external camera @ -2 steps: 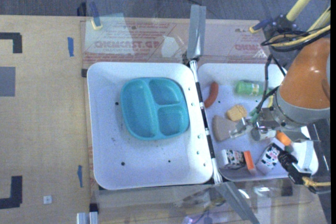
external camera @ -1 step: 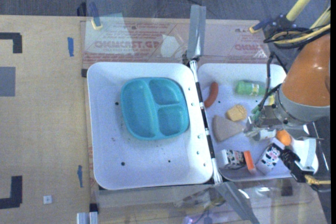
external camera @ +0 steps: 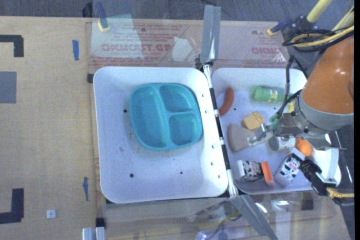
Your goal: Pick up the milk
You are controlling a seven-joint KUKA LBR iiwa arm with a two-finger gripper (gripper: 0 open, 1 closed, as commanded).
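The milk (external camera: 289,169) is a small white carton with black cow spots. It lies in the right bin (external camera: 243,82) near its front right corner. My gripper (external camera: 269,136) hangs over the middle of the right bin, up and left of the milk and apart from it. It sits just right of a brown wedge (external camera: 236,137). The grey arm with its orange band (external camera: 333,84) comes in from the right and covers the bin's right side.
The right bin also holds a sausage (external camera: 226,101), a green bottle (external camera: 266,94), a yellow cracker (external camera: 253,120), an orange piece (external camera: 304,147) and a white box with a red end (external camera: 254,169). A teal divided plate (external camera: 166,115) lies in the left bin (external camera: 112,166).
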